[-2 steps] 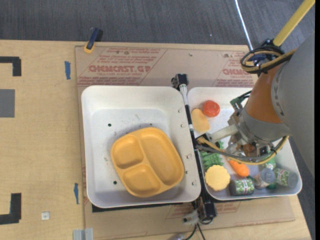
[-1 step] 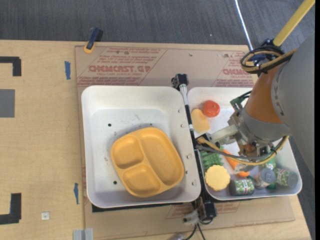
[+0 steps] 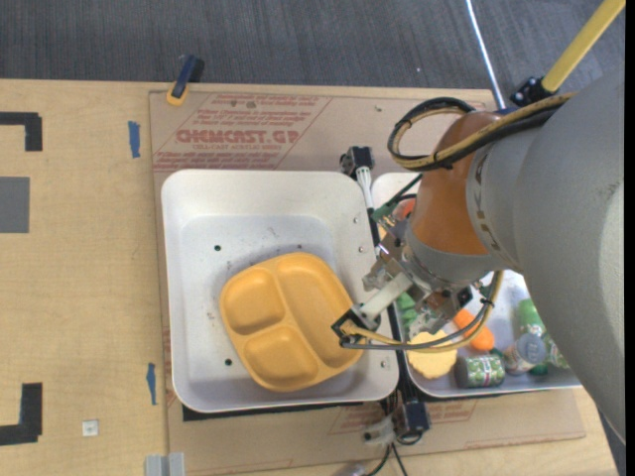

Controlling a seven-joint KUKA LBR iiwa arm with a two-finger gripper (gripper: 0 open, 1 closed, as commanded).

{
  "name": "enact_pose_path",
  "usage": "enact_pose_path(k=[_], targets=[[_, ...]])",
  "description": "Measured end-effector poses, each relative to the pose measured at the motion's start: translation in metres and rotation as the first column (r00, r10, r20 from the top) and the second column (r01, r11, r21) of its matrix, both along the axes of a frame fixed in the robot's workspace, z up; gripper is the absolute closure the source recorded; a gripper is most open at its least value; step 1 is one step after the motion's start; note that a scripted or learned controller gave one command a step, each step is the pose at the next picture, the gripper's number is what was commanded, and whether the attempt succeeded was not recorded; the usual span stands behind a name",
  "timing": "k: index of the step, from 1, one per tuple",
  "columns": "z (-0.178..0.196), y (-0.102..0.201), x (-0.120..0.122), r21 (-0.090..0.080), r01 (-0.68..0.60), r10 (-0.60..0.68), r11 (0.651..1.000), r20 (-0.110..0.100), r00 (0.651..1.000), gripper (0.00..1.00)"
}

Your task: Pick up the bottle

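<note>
The arm (image 3: 496, 216) hangs over the right bin (image 3: 496, 385); the hand's state cannot be told. The bottle (image 3: 531, 327) lies right.

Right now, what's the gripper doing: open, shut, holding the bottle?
Gripper: low over the right bin, hidden under the arm's wrist; open or shut cannot be told. No bottle seen in it.

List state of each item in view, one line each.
Yellow tray: lying flat in the left bin, compartments up, nothing in them.
Green can: on its side in the right bin.
Bottle: lying down in right bin, partly hidden by the arm.
Gripper: low over the divide between the bins, nothing seen held.
</note>
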State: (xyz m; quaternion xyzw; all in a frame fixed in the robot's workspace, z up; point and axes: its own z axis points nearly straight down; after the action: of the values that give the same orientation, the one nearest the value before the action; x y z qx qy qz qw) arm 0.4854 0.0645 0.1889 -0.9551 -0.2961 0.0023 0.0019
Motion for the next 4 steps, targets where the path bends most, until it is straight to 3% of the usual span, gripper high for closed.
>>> enact_pose_path(k=[1,2,3,4], targets=[[0.01,0.0,0.001,0.0,0.0,0.0,1.0,0.0,1.0,1.0],[-0.004,-0.011,0.1,-0.003,-0.231,0.231,0.973,0.005,0.973,1.0],[0.113,-0.081,0.065,-0.003,-0.263,0.263,0.965,0.006,0.965,1.0],[-0.005,-0.09,0.03,-0.002,-0.242,0.242,0.97,0.003,0.97,1.0]])
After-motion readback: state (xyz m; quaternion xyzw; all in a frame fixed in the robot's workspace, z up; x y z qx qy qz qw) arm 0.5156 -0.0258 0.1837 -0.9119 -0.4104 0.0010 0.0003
